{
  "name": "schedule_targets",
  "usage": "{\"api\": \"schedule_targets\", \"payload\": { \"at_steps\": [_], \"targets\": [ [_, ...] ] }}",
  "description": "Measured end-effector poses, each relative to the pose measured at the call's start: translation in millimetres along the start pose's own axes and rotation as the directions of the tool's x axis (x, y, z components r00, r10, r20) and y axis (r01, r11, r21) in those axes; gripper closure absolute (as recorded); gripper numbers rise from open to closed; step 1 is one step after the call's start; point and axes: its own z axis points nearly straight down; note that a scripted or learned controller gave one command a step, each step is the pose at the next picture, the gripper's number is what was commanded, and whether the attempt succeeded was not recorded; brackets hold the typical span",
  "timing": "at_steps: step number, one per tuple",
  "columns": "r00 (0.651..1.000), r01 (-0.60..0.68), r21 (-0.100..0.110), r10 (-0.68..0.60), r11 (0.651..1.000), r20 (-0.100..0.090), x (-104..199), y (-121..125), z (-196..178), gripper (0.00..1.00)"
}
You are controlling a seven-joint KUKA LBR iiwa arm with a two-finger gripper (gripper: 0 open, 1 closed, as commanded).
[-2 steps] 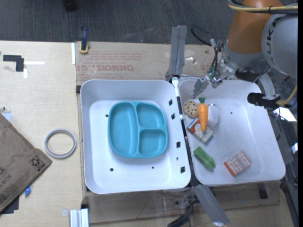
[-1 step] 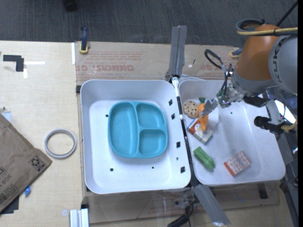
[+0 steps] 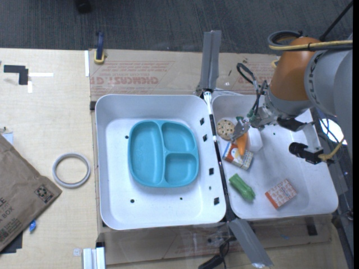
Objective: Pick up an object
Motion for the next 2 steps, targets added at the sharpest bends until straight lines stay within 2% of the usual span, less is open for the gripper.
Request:
{"api": "schedule_targets", "payload": {
  "at_steps": [1,2],
  "targets": [
    [1.000,-0.004,-0.001,0.004,1.000,0.001,-1.5,-0.1,-9.5,1.00],
    [1.000,-0.023,0.000,0.023,1.000,0.001,52.8,38.4,-99.8,1.00]
  ]
}}
